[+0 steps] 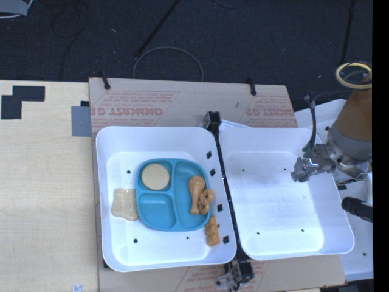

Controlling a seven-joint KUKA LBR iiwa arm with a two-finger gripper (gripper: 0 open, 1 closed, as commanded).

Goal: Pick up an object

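A blue sectioned plate (pixel 159 215) lies in the left bin (pixel 121 140). A round tan disc (pixel 155 176) rests in its upper left section. A tan knobbly piece (pixel 199 194) lies in its right section. A pale flat piece (pixel 124 204) sits against the plate's left edge, and a small orange-brown piece (pixel 212 230) lies just off its lower right corner. My gripper (pixel 302 170) hangs over the right edge of the right bin (pixel 267 140), far from all of these things, with nothing seen in it.
A black divider (pixel 220 181) runs between the two bins. A cardboard sheet (pixel 182 102) lies under them, with a wooden bench top (pixel 42 187) to the left.
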